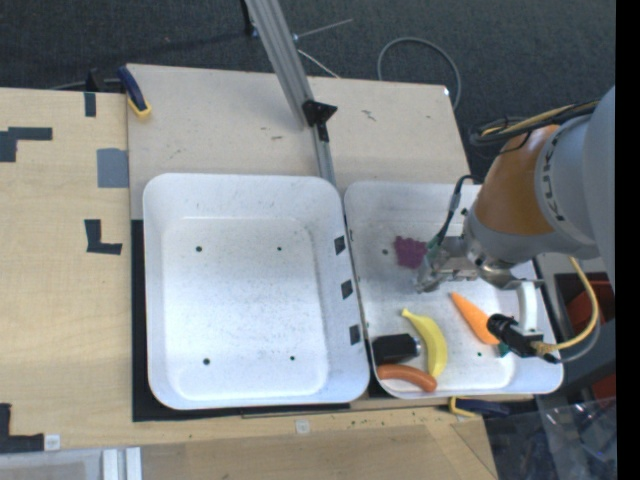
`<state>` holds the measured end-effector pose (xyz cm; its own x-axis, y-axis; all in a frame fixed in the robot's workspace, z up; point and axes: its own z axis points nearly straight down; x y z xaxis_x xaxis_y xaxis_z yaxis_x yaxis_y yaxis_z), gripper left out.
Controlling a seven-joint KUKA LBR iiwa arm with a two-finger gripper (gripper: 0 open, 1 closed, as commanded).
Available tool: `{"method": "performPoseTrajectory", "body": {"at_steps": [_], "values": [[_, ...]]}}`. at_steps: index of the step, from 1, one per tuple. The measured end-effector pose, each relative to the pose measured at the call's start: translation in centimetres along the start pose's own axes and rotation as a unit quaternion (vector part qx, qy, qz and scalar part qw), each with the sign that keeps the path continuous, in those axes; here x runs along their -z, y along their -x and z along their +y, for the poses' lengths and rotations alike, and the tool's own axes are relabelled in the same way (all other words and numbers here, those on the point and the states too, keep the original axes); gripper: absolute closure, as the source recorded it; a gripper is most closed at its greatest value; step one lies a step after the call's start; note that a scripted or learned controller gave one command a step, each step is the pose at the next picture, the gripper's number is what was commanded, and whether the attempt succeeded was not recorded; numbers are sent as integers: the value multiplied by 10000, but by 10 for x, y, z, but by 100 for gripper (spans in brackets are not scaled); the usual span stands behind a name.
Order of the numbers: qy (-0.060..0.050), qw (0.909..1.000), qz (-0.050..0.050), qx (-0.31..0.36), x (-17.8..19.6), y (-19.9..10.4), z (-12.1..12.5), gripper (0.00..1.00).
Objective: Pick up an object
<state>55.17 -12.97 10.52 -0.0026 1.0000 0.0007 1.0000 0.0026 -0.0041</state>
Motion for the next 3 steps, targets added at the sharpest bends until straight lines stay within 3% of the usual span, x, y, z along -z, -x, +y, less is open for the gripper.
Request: {"method": "performPoseTrajectory", "body": {"at_steps": [2,3], "values": [[43,10000,-7,1,117,-16,-5,100],[26,10000,-5,-6,139,-17,-5,100]]}}
